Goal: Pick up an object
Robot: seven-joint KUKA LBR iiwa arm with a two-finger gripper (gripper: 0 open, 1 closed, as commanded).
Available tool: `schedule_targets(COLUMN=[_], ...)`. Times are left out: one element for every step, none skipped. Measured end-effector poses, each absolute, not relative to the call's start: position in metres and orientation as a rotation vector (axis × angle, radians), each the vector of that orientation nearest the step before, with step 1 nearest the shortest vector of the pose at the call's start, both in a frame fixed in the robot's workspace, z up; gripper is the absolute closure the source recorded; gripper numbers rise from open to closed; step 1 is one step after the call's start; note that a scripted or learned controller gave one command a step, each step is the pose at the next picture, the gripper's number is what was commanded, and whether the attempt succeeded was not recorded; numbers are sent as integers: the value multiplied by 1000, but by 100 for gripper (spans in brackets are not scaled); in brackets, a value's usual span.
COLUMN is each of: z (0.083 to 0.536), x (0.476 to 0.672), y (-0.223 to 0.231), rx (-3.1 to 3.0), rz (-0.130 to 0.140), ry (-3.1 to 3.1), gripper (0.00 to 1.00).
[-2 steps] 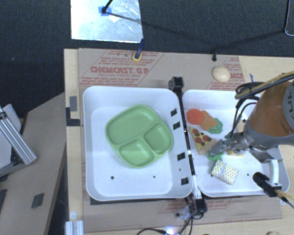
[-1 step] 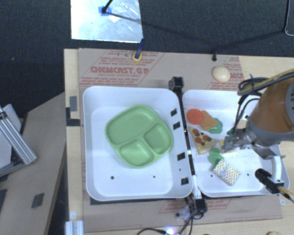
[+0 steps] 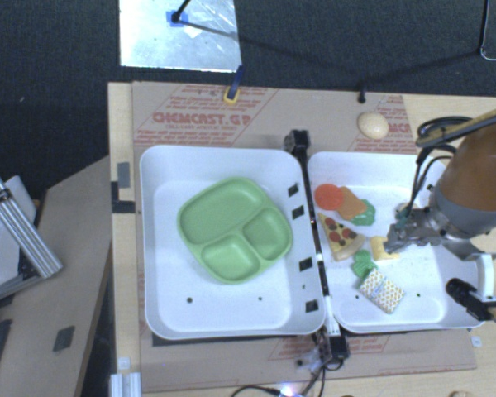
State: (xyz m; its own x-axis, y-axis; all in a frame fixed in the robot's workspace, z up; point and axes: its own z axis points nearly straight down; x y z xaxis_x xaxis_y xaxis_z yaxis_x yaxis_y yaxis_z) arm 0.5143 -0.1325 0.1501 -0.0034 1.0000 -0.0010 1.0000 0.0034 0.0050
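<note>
The right bin (image 3: 397,169) holds several toy foods: an orange-red round piece (image 3: 330,195), an orange and green piece (image 3: 360,211), a pizza slice (image 3: 341,236), a small green piece (image 3: 363,263), a yellow block (image 3: 383,249) and a patterned packet (image 3: 382,290). My gripper (image 3: 402,236) is low in this bin, right over the yellow block's right end. The grey wrist hides its fingers. The orange band of the arm (image 3: 479,176) rises to the right.
The left bin (image 3: 161,172) holds a green divided plate (image 3: 235,229). A beige egg-shaped object (image 3: 373,124) lies on the cardboard behind the right bin. A metal sheet (image 3: 179,21) lies farther back. Black clips run along the divider (image 3: 311,222) between the bins.
</note>
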Motion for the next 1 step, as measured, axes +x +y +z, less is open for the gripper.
schedule_targets(z=[194], x=[514], y=[-137], rx=[2213], rz=[5], ry=[2222], gripper=[100])
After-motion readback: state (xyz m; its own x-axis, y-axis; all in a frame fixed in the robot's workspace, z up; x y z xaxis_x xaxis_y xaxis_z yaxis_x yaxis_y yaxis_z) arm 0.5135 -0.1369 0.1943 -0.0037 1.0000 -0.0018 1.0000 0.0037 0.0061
